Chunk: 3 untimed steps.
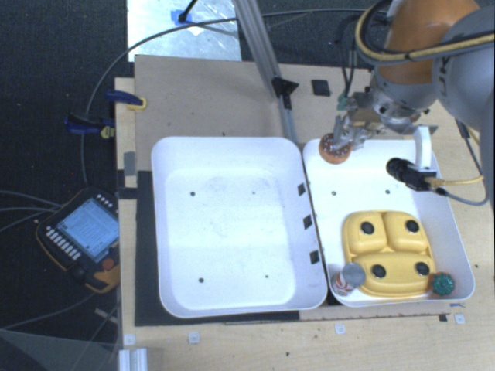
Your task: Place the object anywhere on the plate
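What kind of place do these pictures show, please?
Probably a robotics lab: a grey arm reaching over two white bins, a teach pendant on the dark floor, and clamps on the bench edge.

- The two white bins (232, 230) look to you like smooth plastic with a soft shine.
- The yellow plate (387, 253) looks like smooth, shiny plastic.
- The bench top (209, 99) looks like flat brown board, dull and not shiny.
- The arm (456, 60) has smooth grey shells, and its orange band (425, 22) looks glossy.
- The gripper (348, 134) looks like bare metal.
- The floor (54, 52) around you looks dark and rough, like carpet.
- The slanted pole (255, 37) looks like dull grey metal.
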Each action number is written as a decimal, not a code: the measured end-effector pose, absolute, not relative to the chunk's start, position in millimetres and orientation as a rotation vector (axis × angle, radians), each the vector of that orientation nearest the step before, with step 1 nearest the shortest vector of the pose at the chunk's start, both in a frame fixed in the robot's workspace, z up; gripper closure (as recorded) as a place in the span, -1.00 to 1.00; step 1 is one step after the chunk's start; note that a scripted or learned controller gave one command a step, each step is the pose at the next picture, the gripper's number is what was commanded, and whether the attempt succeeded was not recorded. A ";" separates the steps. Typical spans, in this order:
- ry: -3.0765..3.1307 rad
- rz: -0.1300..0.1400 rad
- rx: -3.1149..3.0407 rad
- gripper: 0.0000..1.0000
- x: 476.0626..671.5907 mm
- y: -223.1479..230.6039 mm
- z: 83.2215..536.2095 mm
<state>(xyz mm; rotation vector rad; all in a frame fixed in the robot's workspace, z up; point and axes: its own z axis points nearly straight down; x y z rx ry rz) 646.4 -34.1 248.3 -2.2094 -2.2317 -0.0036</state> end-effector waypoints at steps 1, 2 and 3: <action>-2.230 -0.001 -2.210 1.00 626.8 9.8 233.2; -2.229 0.000 -2.210 1.00 591.3 51.4 230.6; -2.230 0.000 -2.208 1.00 559.5 101.3 227.8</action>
